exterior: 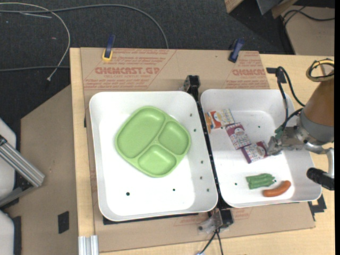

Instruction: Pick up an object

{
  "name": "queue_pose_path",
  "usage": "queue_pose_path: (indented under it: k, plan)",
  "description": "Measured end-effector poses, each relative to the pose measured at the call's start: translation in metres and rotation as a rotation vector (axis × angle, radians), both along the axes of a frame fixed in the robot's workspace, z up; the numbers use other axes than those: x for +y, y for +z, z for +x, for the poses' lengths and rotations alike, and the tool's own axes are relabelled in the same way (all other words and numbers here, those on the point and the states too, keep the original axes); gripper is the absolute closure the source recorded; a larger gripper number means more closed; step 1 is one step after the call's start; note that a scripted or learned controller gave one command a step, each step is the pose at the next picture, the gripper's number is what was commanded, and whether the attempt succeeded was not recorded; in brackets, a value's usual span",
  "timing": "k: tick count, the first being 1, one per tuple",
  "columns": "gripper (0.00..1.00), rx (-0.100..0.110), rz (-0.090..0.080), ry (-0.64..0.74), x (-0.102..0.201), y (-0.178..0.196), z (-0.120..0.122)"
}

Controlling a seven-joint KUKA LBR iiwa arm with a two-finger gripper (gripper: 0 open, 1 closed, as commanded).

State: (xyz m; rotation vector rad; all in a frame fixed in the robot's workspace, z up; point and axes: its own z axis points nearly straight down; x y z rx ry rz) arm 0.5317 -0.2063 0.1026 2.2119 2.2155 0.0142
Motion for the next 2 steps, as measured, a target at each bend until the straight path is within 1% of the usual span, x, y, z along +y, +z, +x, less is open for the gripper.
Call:
queue_pose_path:
  k: [1,2]
  plan:
    - [1.0,0.007,-0.001,0.0,0.004,0.064,0.0]
    - [1.0,0.006,-0.001,0.001,0.009,0.122,0.01]
